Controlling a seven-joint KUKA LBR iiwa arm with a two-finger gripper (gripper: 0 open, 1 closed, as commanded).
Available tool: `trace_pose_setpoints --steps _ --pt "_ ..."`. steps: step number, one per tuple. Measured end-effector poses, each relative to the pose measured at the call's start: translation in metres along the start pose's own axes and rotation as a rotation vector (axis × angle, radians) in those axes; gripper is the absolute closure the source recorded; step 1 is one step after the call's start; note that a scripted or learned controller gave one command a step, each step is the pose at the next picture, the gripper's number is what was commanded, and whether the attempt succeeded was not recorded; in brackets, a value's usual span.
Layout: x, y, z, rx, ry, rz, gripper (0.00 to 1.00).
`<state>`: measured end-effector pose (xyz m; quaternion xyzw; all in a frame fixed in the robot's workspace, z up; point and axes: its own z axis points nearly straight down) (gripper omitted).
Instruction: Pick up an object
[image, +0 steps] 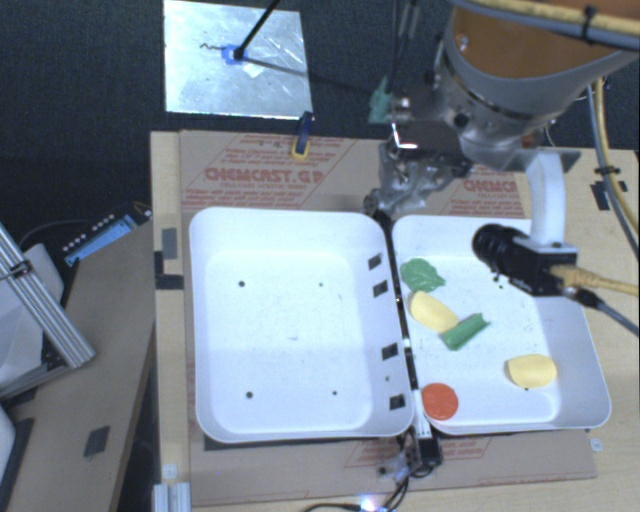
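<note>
We are looking down at a slant on two shallow white bins sitting side by side on a sheet of printed cardboard. The left bin is showing us its bare white floor with a few small dark dots. The right bin is holding the objects: a green leaf-shaped piece is lying near the divider toward the bin's far side, a pale yellow oblong piece is lying just below it, and a darker green strip is touching or nearly touching the yellow piece's lower right end. Well apart from these, a second yellow lump is resting toward the right near corner, and a round orange-red piece is sitting at the near edge, close to the divider. The arm is reaching in from the upper right, its broad orange band filling the top of the view, and its gripper is hanging over the far rim where the two bins meet, above and apart from every object; we are not able to tell how it is set, since the metal parts there are blurring together. A black cylindrical unit on a white bracket is jutting over the right bin. A shiny foil square is lying beyond the cardboard.
</note>
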<state>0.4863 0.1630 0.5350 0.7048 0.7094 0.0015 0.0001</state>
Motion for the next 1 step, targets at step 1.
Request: trace_pose_setpoints --steps 1 --pt "0.0181 0.0002 0.0000 0.000 0.000 0.001 1.00"
